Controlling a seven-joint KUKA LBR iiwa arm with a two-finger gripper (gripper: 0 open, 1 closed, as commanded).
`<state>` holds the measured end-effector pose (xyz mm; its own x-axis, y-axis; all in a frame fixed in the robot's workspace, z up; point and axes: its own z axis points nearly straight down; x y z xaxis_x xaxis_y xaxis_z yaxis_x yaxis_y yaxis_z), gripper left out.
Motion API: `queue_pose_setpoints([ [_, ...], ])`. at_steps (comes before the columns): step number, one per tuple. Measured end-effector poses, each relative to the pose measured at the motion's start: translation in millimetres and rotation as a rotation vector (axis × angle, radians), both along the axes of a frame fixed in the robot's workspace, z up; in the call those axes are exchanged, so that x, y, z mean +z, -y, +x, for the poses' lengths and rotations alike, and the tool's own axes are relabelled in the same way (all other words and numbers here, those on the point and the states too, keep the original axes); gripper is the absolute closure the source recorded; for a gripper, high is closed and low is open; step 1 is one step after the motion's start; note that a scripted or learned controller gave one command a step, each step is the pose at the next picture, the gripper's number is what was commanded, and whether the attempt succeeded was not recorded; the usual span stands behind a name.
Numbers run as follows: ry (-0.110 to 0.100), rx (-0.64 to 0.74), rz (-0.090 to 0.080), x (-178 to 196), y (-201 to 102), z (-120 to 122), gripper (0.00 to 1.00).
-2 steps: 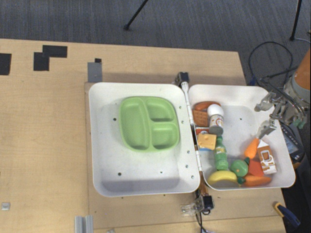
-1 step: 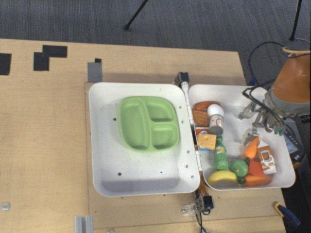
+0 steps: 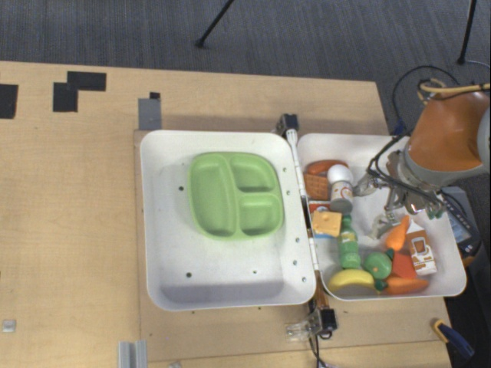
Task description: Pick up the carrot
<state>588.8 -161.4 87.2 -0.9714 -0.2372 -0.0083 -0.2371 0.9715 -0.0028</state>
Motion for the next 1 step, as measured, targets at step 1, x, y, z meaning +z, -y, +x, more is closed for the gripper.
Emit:
queue_pose_setpoints([
  [1, 0.008, -0.005, 0.0, 12.5, -0.5, 2.6, 1.0],
])
